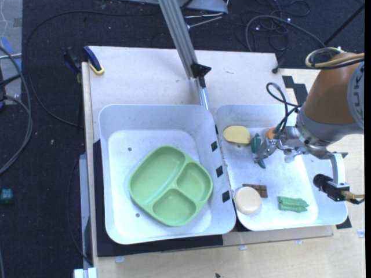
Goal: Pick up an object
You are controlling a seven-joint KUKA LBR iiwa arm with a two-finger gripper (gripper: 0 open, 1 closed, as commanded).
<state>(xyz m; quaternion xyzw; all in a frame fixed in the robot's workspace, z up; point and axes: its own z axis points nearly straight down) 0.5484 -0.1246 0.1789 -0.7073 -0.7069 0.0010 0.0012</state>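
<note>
My gripper (259, 151) hangs low over the back half of the right bin (324, 213), reaching in from the right. Just to its left lies a yellow rounded object (236, 134), close to it but apart from it. A small orange piece (270, 134) shows right behind the gripper. Nearer the front of the same bin sit a cream round object (248, 201), a brown block (258, 189) touching its back edge, and a green object (292, 204) further right. I see nothing held in the gripper.
The left bin (116, 132) holds a green divided plate (170, 184). A slanted metal pole (179, 30) comes down to the wall between the bins. Black cables (281, 97) trail from the arm.
</note>
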